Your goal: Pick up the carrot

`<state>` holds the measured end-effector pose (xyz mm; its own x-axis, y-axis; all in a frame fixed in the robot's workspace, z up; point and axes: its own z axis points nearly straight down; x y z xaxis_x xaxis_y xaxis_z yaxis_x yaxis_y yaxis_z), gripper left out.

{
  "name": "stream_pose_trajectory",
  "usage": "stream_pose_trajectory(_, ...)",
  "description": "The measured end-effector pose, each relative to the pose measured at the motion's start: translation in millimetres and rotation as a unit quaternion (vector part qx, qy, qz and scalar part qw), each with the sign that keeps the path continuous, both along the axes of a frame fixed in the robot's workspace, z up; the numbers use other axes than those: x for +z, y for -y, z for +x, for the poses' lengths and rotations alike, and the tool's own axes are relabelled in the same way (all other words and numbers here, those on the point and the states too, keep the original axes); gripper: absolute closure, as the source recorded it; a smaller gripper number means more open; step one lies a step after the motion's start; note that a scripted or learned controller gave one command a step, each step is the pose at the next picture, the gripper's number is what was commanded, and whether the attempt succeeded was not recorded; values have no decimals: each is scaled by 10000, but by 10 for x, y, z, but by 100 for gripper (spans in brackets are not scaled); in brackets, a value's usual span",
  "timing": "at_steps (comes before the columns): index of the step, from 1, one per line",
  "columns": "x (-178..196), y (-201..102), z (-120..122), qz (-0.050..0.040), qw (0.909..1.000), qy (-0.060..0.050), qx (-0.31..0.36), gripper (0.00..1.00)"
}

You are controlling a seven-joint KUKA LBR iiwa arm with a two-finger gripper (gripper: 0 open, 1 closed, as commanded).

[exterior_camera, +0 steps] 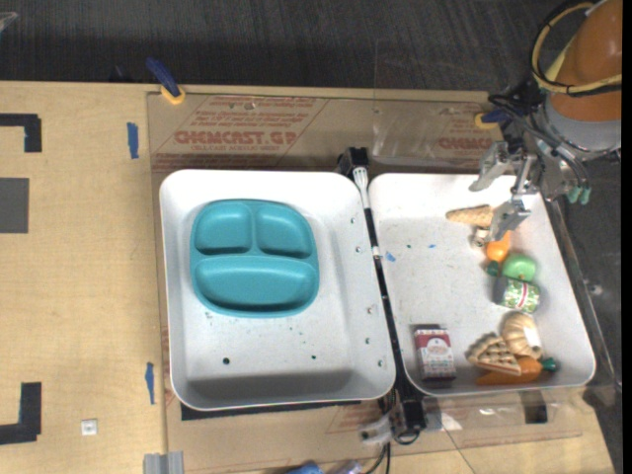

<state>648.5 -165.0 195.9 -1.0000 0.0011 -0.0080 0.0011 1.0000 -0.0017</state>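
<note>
We see the carrot (521,368) lying in the right bin (415,265) toward five o'clock, close to the near right corner. It is a small orange thing, lying roughly level, with a dark green tip at its three o'clock end, and most of its top is covered by a tan waffle piece (499,349) resting on it. At nine o'clock from it lies a small red and white box (433,352). At twelve o'clock from it sit a green and white can (519,295), a green ball (520,267) and an orange ball (497,252). The gripper (509,191) hangs well apart from the carrot, over the bin's one o'clock corner; we cannot tell how it stands. The left bin (188,344) holds a teal divided plate (255,255).
</note>
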Motion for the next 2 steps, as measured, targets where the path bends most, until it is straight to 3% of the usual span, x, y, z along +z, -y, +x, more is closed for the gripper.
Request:
stream_pose_trajectory(1, -979, 305, -135, -4, 9995, 21, 312, 0)
stream_pose_trajectory(2, -853, 295, -105, -14, 9995, 71, 318, 100)
